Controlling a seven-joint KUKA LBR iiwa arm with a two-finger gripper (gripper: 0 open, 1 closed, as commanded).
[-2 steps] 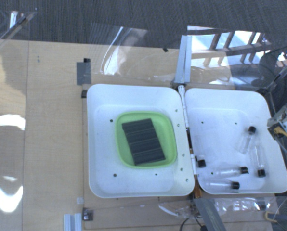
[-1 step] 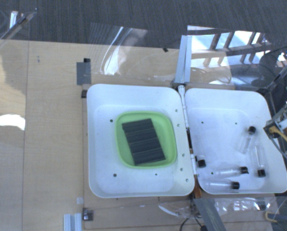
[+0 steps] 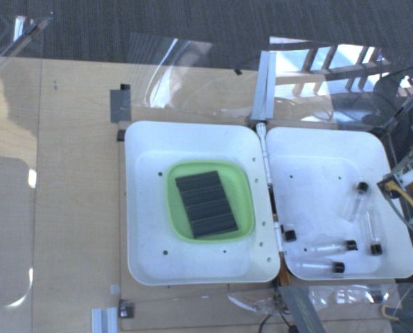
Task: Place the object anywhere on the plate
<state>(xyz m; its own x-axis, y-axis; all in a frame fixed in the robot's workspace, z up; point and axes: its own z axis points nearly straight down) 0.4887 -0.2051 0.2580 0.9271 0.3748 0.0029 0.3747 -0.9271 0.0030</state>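
A lime-green square plate sits in the middle of the left white bin. On the plate lies a dark grey ribbed rectangular block, flat and turned slightly, well inside the plate's rim. Nothing touches the block.
The right white bin holds several clear vials with black caps, among them one near its right wall, one further forward and one lying at the front. A metal post stands behind the seam between the bins. Cables and hardware crowd the right edge.
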